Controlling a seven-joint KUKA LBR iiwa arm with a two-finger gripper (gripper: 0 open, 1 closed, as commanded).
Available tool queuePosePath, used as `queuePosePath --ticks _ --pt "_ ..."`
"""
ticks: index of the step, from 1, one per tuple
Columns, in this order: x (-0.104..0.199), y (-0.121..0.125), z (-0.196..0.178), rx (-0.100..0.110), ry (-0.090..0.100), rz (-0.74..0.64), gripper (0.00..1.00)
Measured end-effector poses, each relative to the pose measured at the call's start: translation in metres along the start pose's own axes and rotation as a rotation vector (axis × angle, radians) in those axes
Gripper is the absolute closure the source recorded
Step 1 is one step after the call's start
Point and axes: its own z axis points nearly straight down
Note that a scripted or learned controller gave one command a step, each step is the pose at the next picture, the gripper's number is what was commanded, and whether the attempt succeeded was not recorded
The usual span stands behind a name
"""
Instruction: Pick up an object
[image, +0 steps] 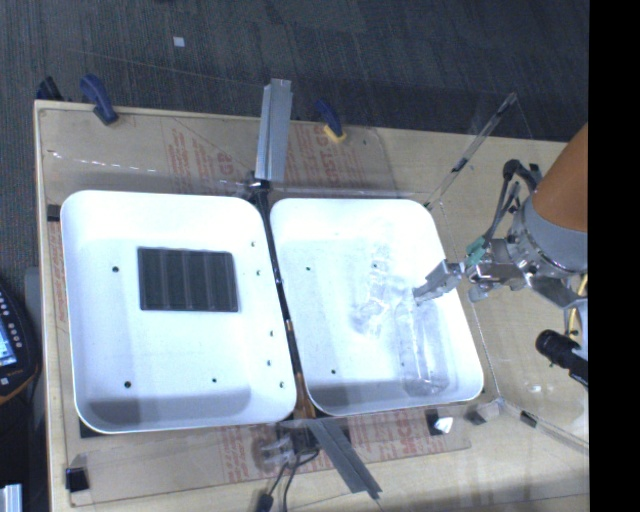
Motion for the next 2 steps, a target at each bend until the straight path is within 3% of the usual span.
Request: queuePosePath --ticks 1,2 --pt "-0.005 -0.001 -0.010 0.000 0.000 0.020 0.00" --pt "0.043 0.004 -0.024 -0.003 -0.002 0.194 0.00"
